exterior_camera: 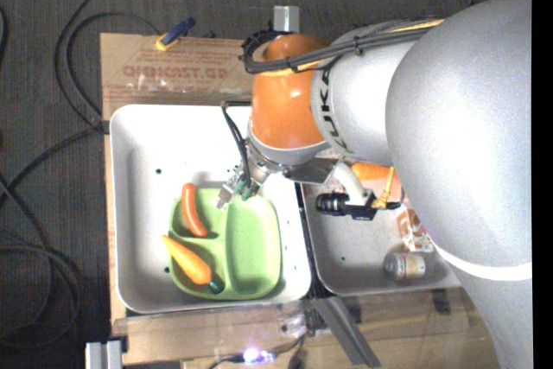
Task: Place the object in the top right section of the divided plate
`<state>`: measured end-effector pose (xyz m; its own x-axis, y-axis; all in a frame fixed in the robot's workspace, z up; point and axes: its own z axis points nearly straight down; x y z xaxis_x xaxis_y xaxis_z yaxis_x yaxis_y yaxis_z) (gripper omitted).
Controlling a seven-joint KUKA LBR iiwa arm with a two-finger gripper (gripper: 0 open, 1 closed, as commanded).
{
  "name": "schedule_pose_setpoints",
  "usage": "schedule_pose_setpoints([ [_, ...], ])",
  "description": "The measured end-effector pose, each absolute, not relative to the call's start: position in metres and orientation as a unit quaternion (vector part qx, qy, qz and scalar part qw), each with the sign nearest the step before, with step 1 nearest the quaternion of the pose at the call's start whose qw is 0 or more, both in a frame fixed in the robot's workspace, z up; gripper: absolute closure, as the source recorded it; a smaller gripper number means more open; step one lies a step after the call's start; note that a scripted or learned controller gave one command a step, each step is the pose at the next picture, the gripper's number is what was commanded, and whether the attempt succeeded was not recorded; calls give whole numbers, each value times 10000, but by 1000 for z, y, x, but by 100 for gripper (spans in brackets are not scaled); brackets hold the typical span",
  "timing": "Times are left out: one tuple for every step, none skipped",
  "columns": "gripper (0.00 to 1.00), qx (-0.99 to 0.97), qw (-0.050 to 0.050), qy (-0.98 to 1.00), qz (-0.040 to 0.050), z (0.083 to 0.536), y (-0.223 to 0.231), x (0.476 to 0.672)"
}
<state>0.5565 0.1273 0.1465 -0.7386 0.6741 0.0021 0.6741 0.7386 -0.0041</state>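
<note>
While the grey arm point(432, 125) with its orange band point(285, 104) reaches in from the right, the hand point(238, 188) hangs low over the upper edge of the green divided plate point(251, 251), which lies in the left white bin point(147, 186). Whether the hand is open or closed, and whether anything sits in it, cannot be told at this scale: the tips form a small, pale cluster against the plate rim.

Two elongated objects rest on the plate. A red sausage-shaped piece point(193, 209) lies in the upper left section, its long axis running down and slightly to the right. An orange carrot point(188, 260) lies in the lower left section, its long axis slanting down to the right, with a dark green end toward the plate's lower edge. The large section on the plate's right side appears bare, a judgement limited by the slanted view.

Key relation: the red piece is the nearer candidate, just beside the hand and to its lower left; the carrot lies farther off, below and to the left. The target section lies directly beneath, or just below, the hand. A transfer would therefore be short and mostly sideways, from the left sections toward the right.

The right white bin point(346, 272) holds a small can point(404, 264) and other items partly hidden by the arm. A brown cardboard sheet point(173, 73) lies on the surface above the bins.
</note>
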Motion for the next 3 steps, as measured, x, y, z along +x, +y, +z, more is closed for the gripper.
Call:
schedule_pose_setpoints([
  [100, -3058, -10, -9521, 20, 184, 70, 647],
  [100, -3637, -1, -9315, 10, 184, -1, 599],
  [100, -3576, -1, -9339, -5, 183, 16, 647],
])
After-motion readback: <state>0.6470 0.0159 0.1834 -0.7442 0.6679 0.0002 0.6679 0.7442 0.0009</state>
